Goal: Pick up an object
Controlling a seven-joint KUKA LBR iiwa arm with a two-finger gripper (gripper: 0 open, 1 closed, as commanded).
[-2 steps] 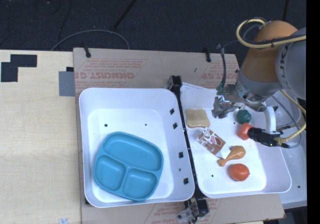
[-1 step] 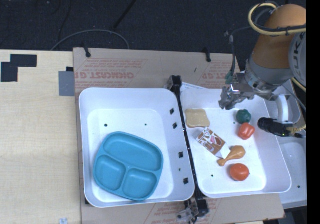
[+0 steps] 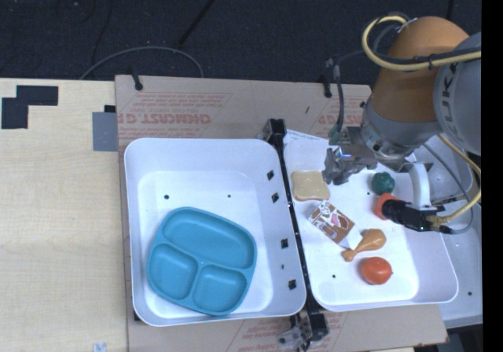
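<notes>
The right bin (image 3: 428, 280) holds a tan bread slice (image 3: 310, 185), a small printed packet (image 3: 331, 222), a brown chicken drumstick (image 3: 365, 243), a red tomato (image 3: 376, 270), a dark green round thing (image 3: 383, 182) and a small red thing (image 3: 384, 205) partly hidden by the robot's fittings. My gripper (image 3: 337, 167) hangs over the bin's back, just right of the bread slice and above it. I see nothing between its fingers.
The left bin (image 3: 145, 166) holds a blue plate (image 3: 203, 259) with three compartments. A black divider (image 3: 287, 217) runs between the bins. Brown cardboard lies under both bins, and the pale bench extends to the left.
</notes>
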